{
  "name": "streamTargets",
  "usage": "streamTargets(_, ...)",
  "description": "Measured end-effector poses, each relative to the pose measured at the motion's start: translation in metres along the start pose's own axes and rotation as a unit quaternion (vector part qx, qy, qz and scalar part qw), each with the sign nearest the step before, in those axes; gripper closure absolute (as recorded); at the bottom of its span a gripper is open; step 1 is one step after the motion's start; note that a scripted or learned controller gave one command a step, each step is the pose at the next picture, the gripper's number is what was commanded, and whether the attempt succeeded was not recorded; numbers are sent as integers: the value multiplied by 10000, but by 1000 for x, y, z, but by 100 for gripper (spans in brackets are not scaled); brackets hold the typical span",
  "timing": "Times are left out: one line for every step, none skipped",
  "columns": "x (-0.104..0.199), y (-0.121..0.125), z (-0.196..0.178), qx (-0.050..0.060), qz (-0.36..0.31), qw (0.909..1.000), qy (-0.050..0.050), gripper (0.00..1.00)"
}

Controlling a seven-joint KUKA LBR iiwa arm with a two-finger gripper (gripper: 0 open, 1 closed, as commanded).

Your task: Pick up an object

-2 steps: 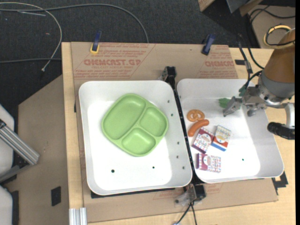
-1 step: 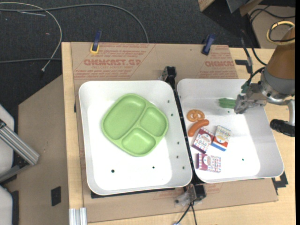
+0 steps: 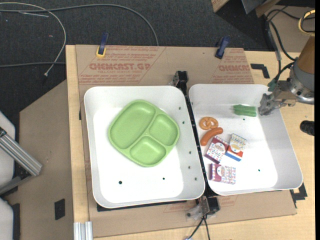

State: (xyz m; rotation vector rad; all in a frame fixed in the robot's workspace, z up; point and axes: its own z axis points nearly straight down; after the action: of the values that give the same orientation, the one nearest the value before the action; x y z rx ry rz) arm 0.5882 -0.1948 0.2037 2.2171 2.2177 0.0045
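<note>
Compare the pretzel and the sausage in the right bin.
The pretzel is a looped, twisted knot with holes; the sausage is one solid, elongated piece. The pretzel looks paler orange, the sausage redder. The pretzel lies farther back. Both rest in the right bin, near its left wall.

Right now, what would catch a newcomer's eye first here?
The big green divided plate lying in the left bin stands out most. In the right bin, small packets and a pretzel cluster near the middle wall, while the gripper sits beside a green object at the far side.
</note>
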Motion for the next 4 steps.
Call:
streamTargets(0, 1, -25, 7, -2, 10000, 2, 100)
streamTargets(52, 5, -35, 22, -28, 10000, 19, 100)
streamTargets(109, 4, -34, 39, -28, 10000, 23, 100)
streamTargets(160, 9, -22, 48, -24, 10000, 22, 100)
